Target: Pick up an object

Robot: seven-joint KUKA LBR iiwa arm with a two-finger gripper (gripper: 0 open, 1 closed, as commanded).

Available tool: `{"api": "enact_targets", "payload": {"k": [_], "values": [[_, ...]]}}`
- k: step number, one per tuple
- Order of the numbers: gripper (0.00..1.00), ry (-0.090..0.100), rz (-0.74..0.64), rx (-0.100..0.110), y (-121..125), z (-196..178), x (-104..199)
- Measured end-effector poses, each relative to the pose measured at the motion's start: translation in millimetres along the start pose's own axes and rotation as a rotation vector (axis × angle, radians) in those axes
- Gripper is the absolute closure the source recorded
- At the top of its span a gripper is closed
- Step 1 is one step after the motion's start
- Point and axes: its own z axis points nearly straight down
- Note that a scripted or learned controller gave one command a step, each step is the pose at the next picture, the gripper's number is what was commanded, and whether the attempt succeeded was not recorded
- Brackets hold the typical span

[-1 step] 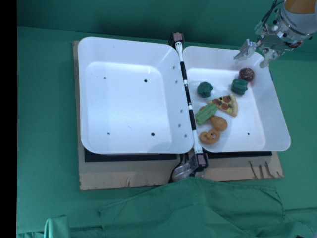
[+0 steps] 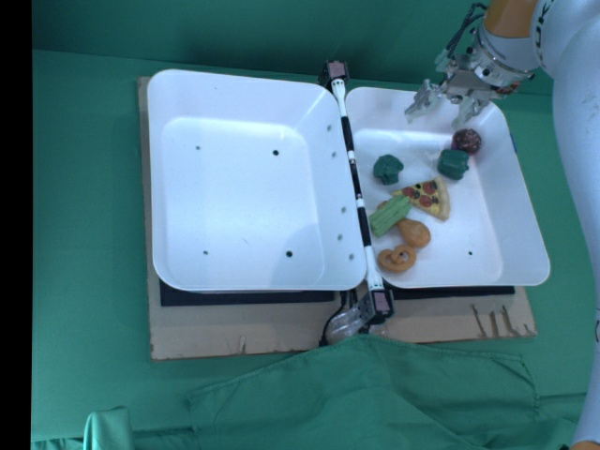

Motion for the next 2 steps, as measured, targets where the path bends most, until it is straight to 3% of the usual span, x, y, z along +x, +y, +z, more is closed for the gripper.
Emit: {"api": "enact_targets", "payload": {"k": [1, 2], "values": [[0.00, -0.003, 0.004, -0.005, 10.9, 20.8, -23.2], [0.00, -0.002, 0.002, -0.009, -35.1, 49.9, -20.6]]}}
